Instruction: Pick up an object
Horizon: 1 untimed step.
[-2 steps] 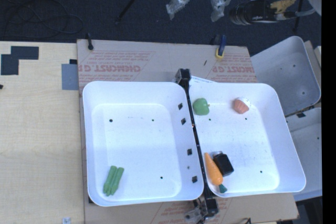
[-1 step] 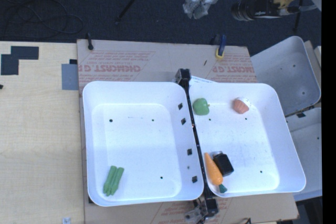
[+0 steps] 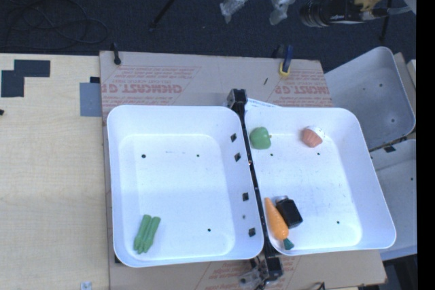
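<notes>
Up top, the gripper (image 3: 258, 0) hangs beyond the bins over the dark floor, fingers spread apart — gripping nothing. Right bin (image 3: 370, 214): a green pepper (image 3: 260, 138) by the divider, a pink piece (image 3: 311, 137), a carrot (image 3: 276, 218) touching a black block (image 3: 289, 211). Left bin (image 3: 122, 146): green beans (image 3: 146, 233) near its front-left corner.

Light wood bench (image 3: 47, 166); cardboard sheet (image 3: 204, 81) on it, two white bins (image 3: 122, 120) atop cardboard.
</notes>
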### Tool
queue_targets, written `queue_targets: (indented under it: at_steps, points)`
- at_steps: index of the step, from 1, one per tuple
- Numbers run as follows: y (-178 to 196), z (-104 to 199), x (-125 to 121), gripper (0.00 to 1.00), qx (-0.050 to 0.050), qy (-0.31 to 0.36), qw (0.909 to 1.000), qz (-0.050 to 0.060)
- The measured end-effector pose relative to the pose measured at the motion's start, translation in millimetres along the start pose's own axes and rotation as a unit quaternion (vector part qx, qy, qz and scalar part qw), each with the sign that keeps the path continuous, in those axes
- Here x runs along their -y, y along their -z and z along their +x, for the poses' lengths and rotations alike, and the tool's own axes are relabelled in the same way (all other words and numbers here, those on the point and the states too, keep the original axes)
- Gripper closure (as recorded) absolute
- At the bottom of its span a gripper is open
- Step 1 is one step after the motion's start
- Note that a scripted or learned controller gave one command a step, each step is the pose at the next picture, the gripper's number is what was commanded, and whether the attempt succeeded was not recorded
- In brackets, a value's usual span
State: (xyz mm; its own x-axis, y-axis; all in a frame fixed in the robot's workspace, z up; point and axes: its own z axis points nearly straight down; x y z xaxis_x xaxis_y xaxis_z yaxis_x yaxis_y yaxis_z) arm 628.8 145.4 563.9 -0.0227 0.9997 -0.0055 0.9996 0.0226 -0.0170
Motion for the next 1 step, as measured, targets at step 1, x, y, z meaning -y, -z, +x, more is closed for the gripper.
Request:
queue_targets:
  at_steps: [1]
  points:
    - [9.5,1.9,0.3,1.00,0.001,0.003,1.0000,0.001]
